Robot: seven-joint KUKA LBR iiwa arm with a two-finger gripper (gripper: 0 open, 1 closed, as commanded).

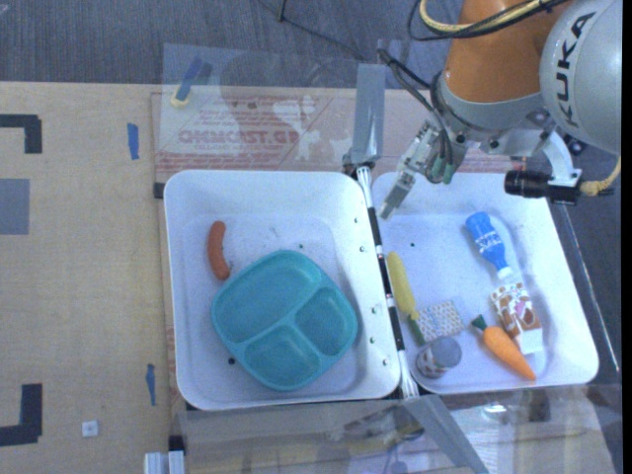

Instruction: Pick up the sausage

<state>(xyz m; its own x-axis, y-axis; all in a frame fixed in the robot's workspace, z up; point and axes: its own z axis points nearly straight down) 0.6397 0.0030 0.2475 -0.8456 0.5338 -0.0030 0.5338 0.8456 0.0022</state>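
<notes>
Sausage [218, 250] lies untouched in the left bin [188, 191], just beside the teal plate [284, 319]. The gripper [395, 197] hangs well apart from the plate, slightly parted, holding nothing; picking remains.

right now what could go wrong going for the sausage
1. The small orange-brown sausage lies in the left white bin, while the gripper hangs over the right bin, so it must cross the central rims and could clip them.
2. The sausage sits close beside the teal three-compartment plate; a finger may land on the plate's edge.
3. It is thin and curved, so it might slip out.
</notes>
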